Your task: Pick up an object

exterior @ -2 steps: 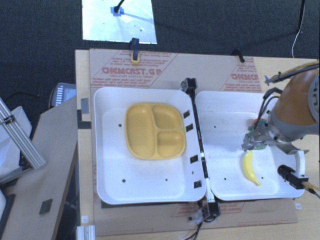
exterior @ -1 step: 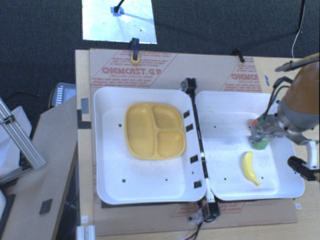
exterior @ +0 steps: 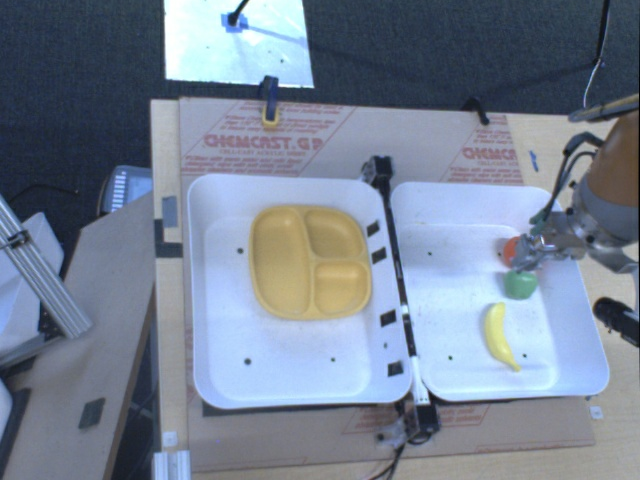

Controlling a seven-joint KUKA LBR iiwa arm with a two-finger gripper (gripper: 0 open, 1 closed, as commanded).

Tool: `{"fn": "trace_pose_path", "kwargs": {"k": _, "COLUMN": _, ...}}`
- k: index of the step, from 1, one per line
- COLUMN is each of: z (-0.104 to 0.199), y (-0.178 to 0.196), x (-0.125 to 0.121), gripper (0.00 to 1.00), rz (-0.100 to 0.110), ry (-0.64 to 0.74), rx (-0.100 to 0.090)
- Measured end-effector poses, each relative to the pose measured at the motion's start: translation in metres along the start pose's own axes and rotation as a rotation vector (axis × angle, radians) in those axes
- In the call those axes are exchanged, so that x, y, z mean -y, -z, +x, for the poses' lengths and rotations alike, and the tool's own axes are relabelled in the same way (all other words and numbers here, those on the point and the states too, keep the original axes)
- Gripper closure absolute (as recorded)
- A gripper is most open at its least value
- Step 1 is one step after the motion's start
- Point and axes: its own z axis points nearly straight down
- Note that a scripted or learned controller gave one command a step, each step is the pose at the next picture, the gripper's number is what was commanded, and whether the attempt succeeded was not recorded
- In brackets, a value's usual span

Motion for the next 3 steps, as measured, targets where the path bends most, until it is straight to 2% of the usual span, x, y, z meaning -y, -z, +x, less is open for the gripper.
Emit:
{"fn": "trace_pose_path", "kwargs": {"k": 1, "z": -0.001, "y": 0.05, "x": -0.002, "gripper": 1.0, "rz": -0.001, "ry": 0.0, "rx": 0.0}}
{"fn": "trace_pose_path", "kwargs": {"k": 2, "z": 0.047, "y": 0.055, "x": -0.009, "gripper": 1.0, "rz": 0.003, "ry": 0.005, "rx": -0.003}}
{"fn": "trace_pose_path", "kwargs": {"k": 3, "z": 0.111, "y": 0.049, "x": -0.007, "gripper": 1.0, "rz": 0.005, "ry": 0.007, "rx": -0.004}}
